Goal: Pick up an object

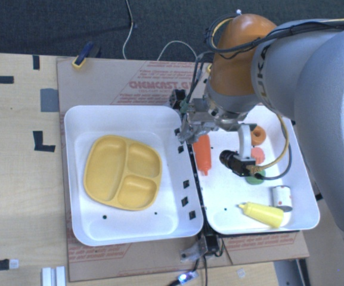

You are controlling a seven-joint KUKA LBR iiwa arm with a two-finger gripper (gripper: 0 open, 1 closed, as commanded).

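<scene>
A long orange carrot-shaped toy [203, 155] lies near the left wall of the right bin [297, 219], pointing toward the front. My gripper [191, 130] hangs over the divide between the two bins, right at the carrot's far end. The wrist hides the spot where the two meet. In the right bin there are also a yellow squeeze bottle [262, 214] at the front, a small white can [282, 196] beside it, and an orange piece [257, 136], a pink piece [258, 155] and a green piece [254, 180] in the middle.
A yellow divided plate [123, 171] lies in the left bin [79, 124]. The big grey arm covers the right bin's far and right side. Both bins rest on a cardboard sheet [130, 82], where a small blue and yellow object [82, 56] lies at the far left corner.
</scene>
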